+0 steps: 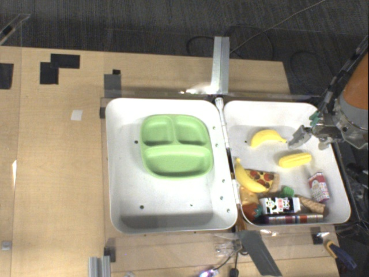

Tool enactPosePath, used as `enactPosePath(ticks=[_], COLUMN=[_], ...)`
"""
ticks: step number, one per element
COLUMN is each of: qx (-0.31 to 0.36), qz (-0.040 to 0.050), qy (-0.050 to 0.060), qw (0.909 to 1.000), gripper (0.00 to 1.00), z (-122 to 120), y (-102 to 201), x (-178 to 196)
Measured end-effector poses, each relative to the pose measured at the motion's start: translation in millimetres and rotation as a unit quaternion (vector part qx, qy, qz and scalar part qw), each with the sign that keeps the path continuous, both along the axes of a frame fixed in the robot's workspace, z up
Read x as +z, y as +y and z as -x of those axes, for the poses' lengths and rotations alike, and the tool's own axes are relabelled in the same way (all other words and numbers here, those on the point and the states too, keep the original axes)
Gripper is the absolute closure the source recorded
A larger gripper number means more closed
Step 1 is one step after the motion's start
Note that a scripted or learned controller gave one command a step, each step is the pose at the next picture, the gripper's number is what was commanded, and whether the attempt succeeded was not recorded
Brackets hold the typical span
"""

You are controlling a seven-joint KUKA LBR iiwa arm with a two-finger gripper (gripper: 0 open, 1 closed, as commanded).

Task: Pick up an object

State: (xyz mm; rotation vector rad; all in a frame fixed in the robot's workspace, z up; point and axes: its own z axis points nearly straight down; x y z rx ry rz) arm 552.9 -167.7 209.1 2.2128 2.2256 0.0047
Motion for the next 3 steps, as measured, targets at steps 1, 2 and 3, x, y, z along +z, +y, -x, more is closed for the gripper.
enactPosePath(ticks=[1,2,3], qx=[0.031,0.054,0.182], qz=[0.0004,0.0015,0.0021], qy=[0.000,-0.007,-0.006], qw=[0.9995,0.9985,0.9832], gripper=[0.00,0.00,0.00], z=[-39.0,6.9,-57.5], y=[8.2,14.3,54.4], x=[-110.7,-117.5,-118.2])
